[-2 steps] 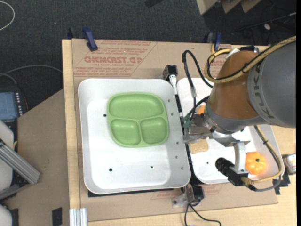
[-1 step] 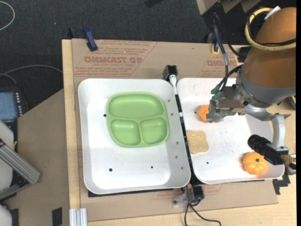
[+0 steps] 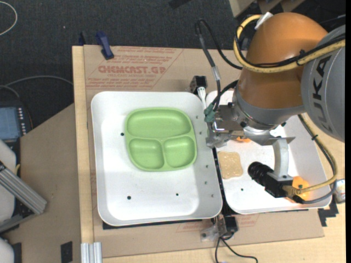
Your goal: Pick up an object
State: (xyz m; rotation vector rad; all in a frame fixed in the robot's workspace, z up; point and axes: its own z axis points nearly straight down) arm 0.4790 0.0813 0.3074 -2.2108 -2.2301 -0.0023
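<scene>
A tan, square, bread-like piece [image 3: 230, 165] lies flat in the right bin [image 3: 247, 201], near its left wall. Just above it, a small orange thing [image 3: 243, 140] peeks out from under the arm, mostly hidden. My gripper [image 3: 218, 131] hangs low over the divide between the two bins, just above the tan piece, and the bulky grey and orange wrist covers most of it. A green divided plate [image 3: 160, 138] with three compartments rests in the left bin [image 3: 109, 185].
The arm's body hides the upper half of the right bin. Both bins sit on a brown cardboard sheet [image 3: 131, 67] with red lettering. Cables run along the back edge near the bins' junction.
</scene>
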